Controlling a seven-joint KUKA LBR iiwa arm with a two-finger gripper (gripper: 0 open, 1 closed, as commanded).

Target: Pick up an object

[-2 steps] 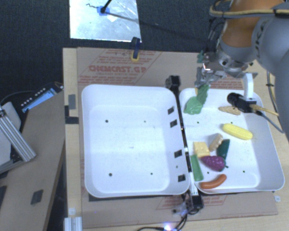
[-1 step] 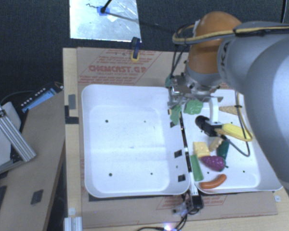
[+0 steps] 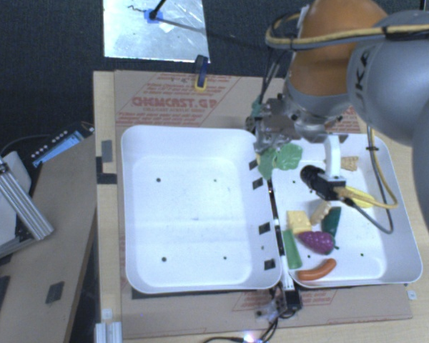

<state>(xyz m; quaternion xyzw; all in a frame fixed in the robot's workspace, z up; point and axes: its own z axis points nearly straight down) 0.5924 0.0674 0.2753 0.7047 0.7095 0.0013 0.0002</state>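
up by the right bin's [image 3: 397, 213] far-left corner, the gripper [image 3: 270, 136] hangs over a green leaf [image 3: 279, 158]; whether its fingers are apart or together, i cannot tell.

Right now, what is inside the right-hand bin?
In the right bin: a green leafy piece under the gripper, a cracker, a yellow block, a purple grape bunch, a green stick and an orange sausage. The arm covers the bin's far corner.

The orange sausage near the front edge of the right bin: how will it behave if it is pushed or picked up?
The orange sausage looks rounded and smooth, so it would probably roll sideways when pushed. Its glossy surface may slip from a pinch. It seems small and light.
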